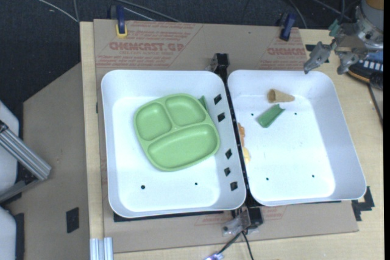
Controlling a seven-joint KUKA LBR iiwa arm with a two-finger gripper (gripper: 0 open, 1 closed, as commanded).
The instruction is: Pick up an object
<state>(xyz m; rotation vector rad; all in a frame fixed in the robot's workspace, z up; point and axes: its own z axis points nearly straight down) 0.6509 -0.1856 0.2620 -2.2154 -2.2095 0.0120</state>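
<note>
- Bench [158, 234]: bare wood front edge, brown board under the bins printed "CHEMCAST GP" in red.
- Gripper [326, 58] off the right bin's [341, 149] far right corner, above the board; both fingers spread apart, nothing between them.
- Left bin [122, 186]: smooth green three-compartment plate [177, 131], rounded corners.
- Right bin: flat green wedge [269, 114] near the far wall, tan cone-like piece [280, 95] just behind it; orange bits [242, 138] at the left wall.
</note>
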